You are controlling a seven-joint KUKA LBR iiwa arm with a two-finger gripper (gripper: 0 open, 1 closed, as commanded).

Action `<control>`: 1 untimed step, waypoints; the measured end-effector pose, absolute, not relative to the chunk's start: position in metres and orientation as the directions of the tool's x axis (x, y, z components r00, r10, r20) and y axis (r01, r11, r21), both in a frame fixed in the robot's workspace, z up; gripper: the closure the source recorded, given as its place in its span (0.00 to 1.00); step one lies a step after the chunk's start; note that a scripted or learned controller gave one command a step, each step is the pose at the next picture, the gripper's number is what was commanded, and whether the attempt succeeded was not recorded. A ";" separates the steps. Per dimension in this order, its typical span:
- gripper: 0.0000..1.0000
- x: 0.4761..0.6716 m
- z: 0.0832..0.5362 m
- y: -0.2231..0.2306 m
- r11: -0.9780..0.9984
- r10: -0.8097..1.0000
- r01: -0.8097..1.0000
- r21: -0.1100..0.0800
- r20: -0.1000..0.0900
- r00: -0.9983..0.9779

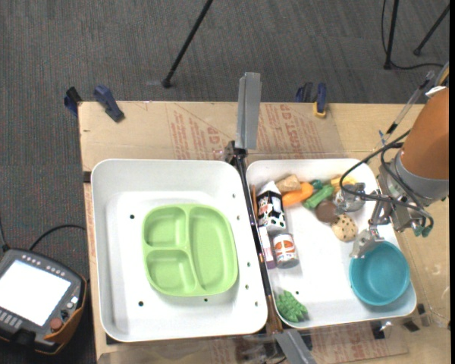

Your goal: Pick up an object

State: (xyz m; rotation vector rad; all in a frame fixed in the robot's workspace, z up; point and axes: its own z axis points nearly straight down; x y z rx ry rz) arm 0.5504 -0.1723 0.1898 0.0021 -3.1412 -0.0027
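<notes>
We judge the pick as not yet made: our gripper (364,243) hangs low over the right bin (318,309), just above the rim of the blue bowl (379,275) and beside the cookie (345,227), and nothing is lifted. We cannot tell how the gripper is set. The milk carton (270,207), can (283,249) and carrot (297,196) all lie loose in that bin, while the green divided plate (189,249) sits in the left bin (114,180).

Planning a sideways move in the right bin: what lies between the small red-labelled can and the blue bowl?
In the camera view, bare white bin floor separates the small red-labelled can from the round blue bowl. The speckled cookie sits just above that stretch.
</notes>
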 end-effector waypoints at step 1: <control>0.00 0.493 0.097 -0.212 0.998 0.068 0.068 0.004 0.010 -0.998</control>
